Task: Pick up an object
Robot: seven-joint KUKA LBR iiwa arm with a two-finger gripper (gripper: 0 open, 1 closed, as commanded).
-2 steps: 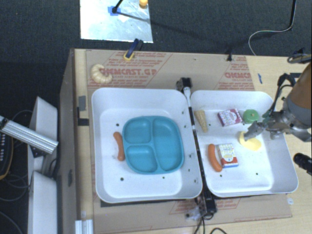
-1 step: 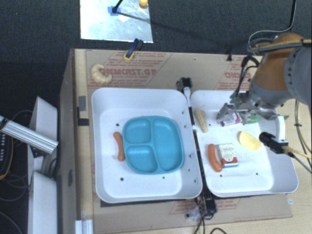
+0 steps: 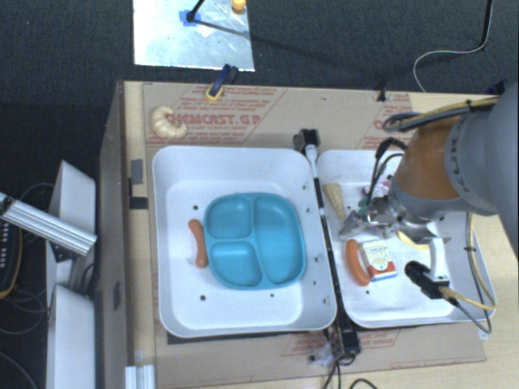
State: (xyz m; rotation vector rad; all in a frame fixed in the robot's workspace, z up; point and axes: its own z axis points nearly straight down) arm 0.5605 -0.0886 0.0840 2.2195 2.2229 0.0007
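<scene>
Hand (image 3: pixel 362 215) hangs low in the right bin (image 3: pixel 345 165), its grip state impossible to tell.

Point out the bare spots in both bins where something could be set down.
Left bin: bare floor behind the blue divided plate, and a strip along the front wall. The sausage crowds the plate's left side.
Right bin: a bare patch in front, beyond the second sausage and small packet. Its middle is crowded by the arm, pincer and cone-shaped piece.

Bulky rounded grey metal robot arm (image 3: pixel 478 164) with broad orange band at nine o'clock; black cables loop alongside; wrist hardware apparently metallic, indistinct.
</scene>
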